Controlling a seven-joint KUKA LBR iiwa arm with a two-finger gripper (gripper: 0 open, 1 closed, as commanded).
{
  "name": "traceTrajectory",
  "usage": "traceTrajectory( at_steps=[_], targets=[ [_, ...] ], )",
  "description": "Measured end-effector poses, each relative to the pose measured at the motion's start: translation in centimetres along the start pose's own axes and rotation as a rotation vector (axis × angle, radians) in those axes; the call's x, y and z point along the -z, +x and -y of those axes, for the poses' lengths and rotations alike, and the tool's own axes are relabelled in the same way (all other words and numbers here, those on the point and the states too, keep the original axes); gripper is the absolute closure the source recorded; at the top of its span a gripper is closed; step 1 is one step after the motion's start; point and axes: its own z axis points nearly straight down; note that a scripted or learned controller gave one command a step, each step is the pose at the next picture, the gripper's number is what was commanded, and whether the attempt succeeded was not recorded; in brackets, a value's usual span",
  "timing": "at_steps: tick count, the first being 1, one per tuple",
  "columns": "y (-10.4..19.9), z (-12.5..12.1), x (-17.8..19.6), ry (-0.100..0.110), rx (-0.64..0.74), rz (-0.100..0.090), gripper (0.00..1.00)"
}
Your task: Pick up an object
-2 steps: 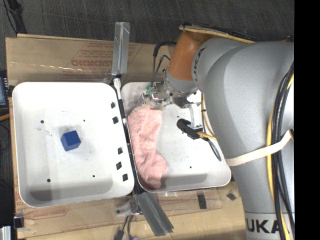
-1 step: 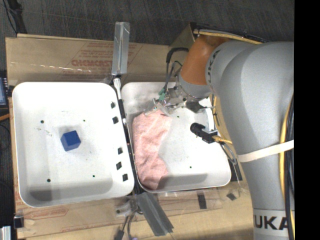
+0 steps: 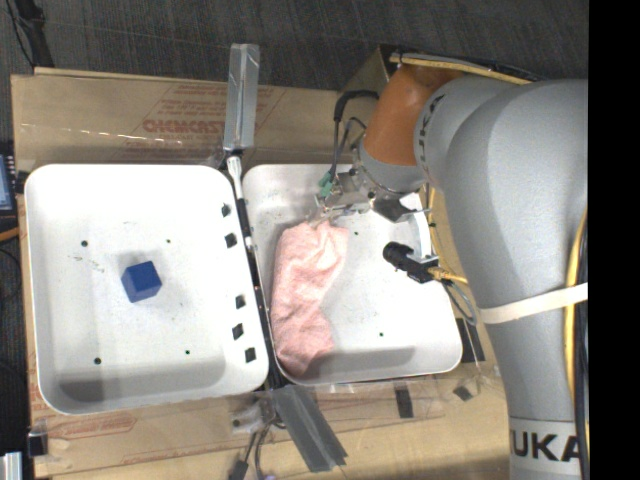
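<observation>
Pink cloth (image 3: 305, 288) lies long and crumpled in the right bin (image 3: 420, 338), with its top end right at the gripper (image 3: 345, 200). I cannot tell if the gripper is pinching it or loose. The grey arm (image 3: 520, 198) shows the letters "UKA" low down. A blue block (image 3: 142, 280) sits in the left bin (image 3: 60, 368). Both bins rest on brown cardboard (image 3: 120, 118) with faint red print, over a dark floor (image 3: 300, 8).

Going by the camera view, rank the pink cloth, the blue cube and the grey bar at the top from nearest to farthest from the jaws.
1. Pink cloth, in the right bin, nearest.
2. Grey bar, beyond the bins' far edge, above their divide.
3. Blue cube, mid left bin, farthest.
</observation>
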Motion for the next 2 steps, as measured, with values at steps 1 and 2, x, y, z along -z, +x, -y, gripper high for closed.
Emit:
traceTrajectory(
  at_steps=[1, 2],
  targets=[
    [0.0, 0.0, 0.0, 0.0, 0.0, 0.0, 0.0],
    [-3.6, 1.8, -0.9, -0.004, 0.125, 0.002, 0.0]
  ],
)
